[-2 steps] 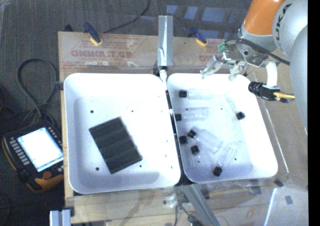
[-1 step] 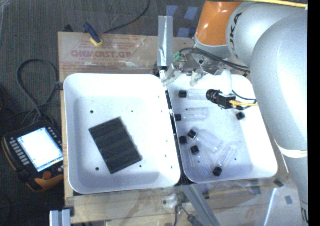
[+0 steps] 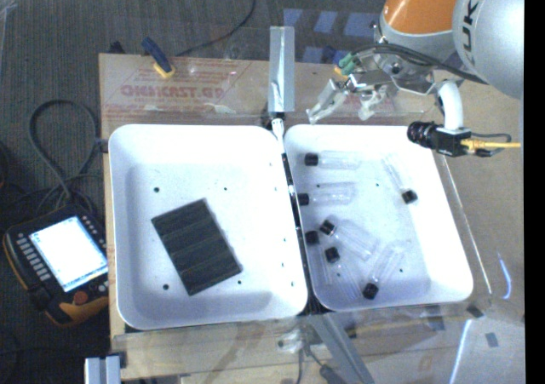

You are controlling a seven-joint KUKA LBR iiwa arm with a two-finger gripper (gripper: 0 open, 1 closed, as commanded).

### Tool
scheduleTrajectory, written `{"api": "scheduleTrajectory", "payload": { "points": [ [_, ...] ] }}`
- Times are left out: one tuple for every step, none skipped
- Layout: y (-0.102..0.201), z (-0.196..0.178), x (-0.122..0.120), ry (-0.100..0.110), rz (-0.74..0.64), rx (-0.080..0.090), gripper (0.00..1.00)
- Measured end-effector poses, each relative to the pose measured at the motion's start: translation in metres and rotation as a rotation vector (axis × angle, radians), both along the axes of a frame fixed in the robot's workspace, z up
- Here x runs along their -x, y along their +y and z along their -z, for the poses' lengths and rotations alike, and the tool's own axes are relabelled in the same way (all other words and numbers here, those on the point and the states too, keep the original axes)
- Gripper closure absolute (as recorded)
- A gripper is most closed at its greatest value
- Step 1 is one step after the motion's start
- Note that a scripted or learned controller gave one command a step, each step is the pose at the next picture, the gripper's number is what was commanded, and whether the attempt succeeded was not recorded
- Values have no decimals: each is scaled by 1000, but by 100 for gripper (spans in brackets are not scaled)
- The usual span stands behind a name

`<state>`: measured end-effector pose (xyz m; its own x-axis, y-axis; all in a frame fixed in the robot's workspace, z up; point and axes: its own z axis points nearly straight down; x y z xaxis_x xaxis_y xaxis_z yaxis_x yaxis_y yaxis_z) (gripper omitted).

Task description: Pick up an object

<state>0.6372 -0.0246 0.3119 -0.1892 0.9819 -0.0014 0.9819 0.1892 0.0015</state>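
Several clear vials with black caps lie scattered in the right bin (image 3: 456, 280): one vial (image 3: 335, 159) near the far wall, another vial (image 3: 383, 265) near the front, a third vial (image 3: 351, 237) in the middle. A black ribbed slab (image 3: 196, 246) lies flat in the left bin (image 3: 128, 203). My gripper (image 3: 347, 104) hangs over the far rim of the right bin, behind the vials. It is open, with its pale fingers (image 3: 324, 106) spread and nothing between them.
A metal post (image 3: 281, 76) stands behind the seam between the bins. A black connector with a yellow tip (image 3: 443, 137) juts over the right bin's far right corner. A teach pendant (image 3: 58, 263) and cables lie left of the bench.
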Motion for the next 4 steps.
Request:
{"api": "scheduleTrajectory", "payload": {
  "points": [
    [-25, 117, 86, 5, -19, -2, 0],
    [-49, 16, 75, 0, -91, 0, 0],
    [-14, 128, 55, 4, -114, -2, 0],
    [-14, 119, 54, 3, -114, -4, 100]
  ]
}}
